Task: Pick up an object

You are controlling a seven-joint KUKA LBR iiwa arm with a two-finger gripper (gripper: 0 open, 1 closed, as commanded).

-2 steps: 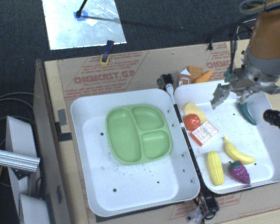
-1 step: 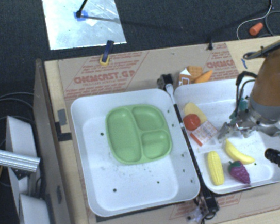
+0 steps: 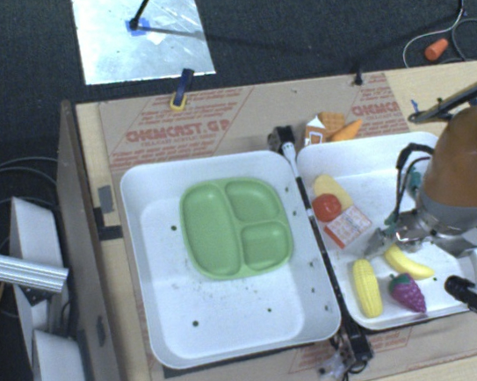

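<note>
Purple plastic grape bunch lies at front of right white bin, just beside yellow plastic corn cob to its left. Yellow plastic banana sits above grapes, w/ claw low over its upper end; claw state: cannot tell, wrist blocks it. Red tomato, pale yellow rounded piece & red-white printed packet cluster near bin's left wall. Left white bin carries green three-compartment plastic plate. Orange carrot toy rests on bench behind right bin
</note>
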